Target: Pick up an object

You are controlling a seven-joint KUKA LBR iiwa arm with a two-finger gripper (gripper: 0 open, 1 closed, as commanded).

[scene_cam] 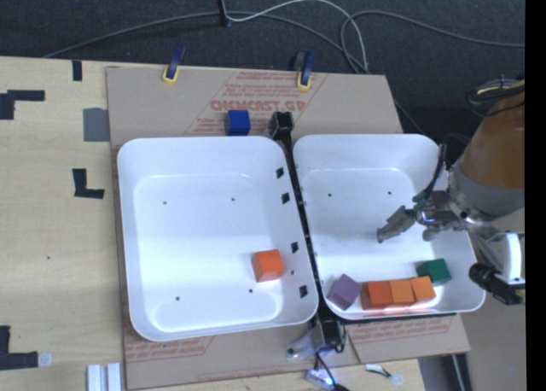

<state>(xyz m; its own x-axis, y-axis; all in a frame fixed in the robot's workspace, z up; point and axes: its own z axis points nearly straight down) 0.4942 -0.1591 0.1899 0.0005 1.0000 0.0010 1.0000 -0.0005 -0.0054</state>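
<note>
Over the right bin [367, 148], the jaws [394, 229] hang above bare white floor, reaching in from the right edge; whether they are parted or closed cannot be told, and nothing shows between them. Along this bin's near wall: purple block [344, 291], then an orange bar [397, 293] of three joined cubes, long axis running left-right parallel to the wall, and a green block [436, 271] just behind its right end. Bin's far half and middle are open floor. Left bin [153, 159] holds one orange cube [268, 265] near its right wall, tilted slightly. Blue cube [238, 121] sits on cardboard [145, 99] behind the bins, on the table [51, 236]
</note>
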